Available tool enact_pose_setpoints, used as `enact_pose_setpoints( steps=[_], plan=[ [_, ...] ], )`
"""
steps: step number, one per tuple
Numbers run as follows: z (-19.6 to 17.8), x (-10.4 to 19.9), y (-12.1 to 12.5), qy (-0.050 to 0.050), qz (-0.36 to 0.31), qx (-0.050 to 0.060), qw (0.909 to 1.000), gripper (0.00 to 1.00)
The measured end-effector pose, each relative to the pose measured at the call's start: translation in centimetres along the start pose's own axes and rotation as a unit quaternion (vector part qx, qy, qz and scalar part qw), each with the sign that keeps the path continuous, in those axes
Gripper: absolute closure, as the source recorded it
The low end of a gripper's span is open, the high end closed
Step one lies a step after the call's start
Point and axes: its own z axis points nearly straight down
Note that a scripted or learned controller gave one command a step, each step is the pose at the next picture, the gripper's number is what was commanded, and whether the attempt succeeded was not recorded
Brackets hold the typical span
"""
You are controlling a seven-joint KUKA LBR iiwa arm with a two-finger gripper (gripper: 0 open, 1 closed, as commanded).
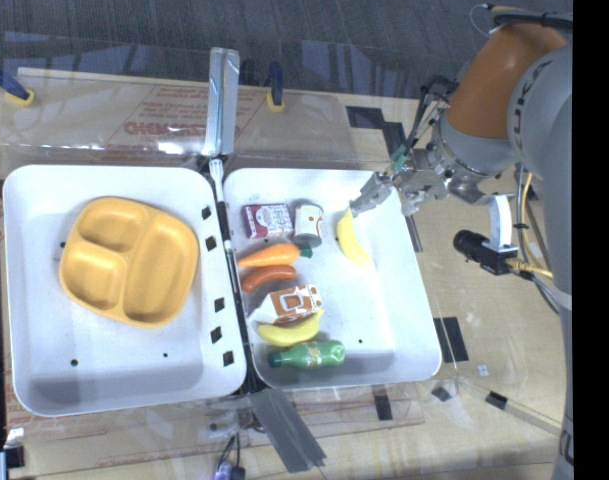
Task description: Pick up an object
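Where the bench (484,298) shows at all, it is mostly covered by two white bins side by side, and its right part is cut off by the grey arm (529,88) with its orange band. The left bin (34,368) holds a yellow divided plate (129,260). The right bin (404,318) carries the clutter along its left side: a red and white packet (267,219), a small can (308,222), an orange carrot (268,256), a sausage (266,276), a toy truck (295,301), a banana (287,331) and a green bottle (309,355), partly overlapping. A yellow banana-like piece (352,240) lies apart, just below the tool (369,200). How wide that tool stands I cannot tell; nothing shows between its tips.
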Motion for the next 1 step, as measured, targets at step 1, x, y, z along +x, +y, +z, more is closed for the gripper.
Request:
enact_pose_setpoints(
  steps=[1],
  plan=[
    [8.65, -0.88, 2.34, 0.000, 0.000, 0.000, 1.0000, 0.00]
  ],
)
